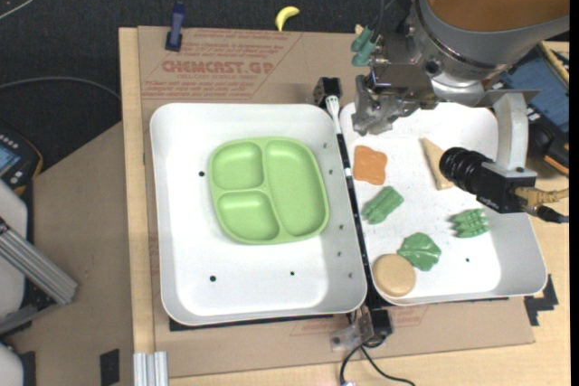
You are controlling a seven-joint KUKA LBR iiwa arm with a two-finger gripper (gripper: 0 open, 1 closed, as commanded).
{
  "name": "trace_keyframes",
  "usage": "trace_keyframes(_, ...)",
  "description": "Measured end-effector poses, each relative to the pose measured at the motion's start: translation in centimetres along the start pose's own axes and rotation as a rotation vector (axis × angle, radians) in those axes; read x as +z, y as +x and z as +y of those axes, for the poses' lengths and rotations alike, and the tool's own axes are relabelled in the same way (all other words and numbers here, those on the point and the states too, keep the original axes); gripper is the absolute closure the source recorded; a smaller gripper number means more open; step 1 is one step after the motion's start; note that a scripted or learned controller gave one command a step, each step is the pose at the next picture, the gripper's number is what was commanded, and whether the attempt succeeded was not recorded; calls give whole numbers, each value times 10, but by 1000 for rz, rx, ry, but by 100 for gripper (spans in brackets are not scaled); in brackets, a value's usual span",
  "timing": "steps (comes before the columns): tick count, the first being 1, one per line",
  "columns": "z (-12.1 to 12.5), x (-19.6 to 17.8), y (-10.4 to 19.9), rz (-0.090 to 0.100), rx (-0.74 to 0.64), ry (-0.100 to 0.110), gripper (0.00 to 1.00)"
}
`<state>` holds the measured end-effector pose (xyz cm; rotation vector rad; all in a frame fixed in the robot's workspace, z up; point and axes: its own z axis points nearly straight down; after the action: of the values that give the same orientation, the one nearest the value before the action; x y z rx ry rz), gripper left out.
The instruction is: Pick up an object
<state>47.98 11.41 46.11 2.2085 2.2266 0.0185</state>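
Observation:
My gripper (372, 124) hangs over the far left corner of the right bin (520, 271), just above an orange flat piece (369, 164). Nothing shows between its fingers. Nearer the front lie a green leafy piece (383, 204), another green leaf (421, 250), a small dark green piece (469, 222) and a tan round cookie (394, 275). A tan wedge (434, 161) lies to the right of the gripper, partly behind the arm.
The left bin (176, 221) holds a light green divided plate (268, 190). A blue clip (175, 27) and a yellow banana-shaped toy (287, 15) lie on the brown board behind the bins. The arm fills the upper right.

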Motion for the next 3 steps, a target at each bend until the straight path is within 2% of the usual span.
trace_keyframes(1,0,-5,-3,-4,7,8,100)
trace_keyframes(3,2,-26,-3,-4,6,2,100)
